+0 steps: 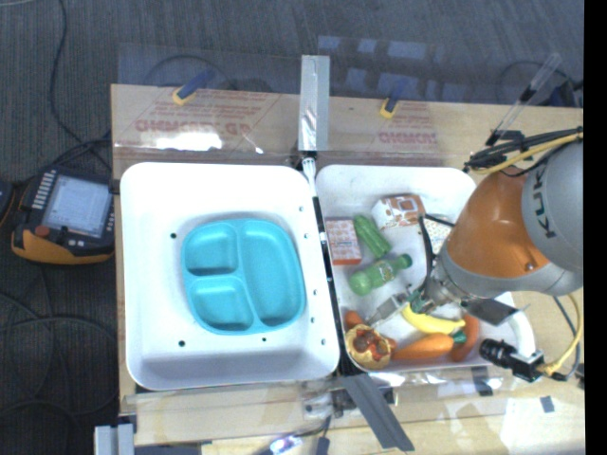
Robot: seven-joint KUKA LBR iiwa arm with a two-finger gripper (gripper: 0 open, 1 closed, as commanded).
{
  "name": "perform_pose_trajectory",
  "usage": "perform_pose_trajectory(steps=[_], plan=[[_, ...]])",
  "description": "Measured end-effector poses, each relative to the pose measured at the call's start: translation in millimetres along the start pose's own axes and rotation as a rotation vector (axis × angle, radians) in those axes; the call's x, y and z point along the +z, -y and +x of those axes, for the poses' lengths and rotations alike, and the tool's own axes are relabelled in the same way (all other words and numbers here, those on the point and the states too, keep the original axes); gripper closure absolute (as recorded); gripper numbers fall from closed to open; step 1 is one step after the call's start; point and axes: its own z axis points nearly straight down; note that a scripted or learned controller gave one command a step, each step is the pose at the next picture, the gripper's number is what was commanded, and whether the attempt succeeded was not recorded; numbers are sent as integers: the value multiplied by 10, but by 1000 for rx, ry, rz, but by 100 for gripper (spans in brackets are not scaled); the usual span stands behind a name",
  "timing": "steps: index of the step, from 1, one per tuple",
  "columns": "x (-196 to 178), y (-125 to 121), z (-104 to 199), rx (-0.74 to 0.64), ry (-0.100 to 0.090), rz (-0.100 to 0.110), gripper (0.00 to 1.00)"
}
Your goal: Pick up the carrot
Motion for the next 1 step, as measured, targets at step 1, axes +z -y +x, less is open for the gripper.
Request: perform_pose_trajectory(steps=[1], plan=[[0,-4,2,-1,0,-1,0]])
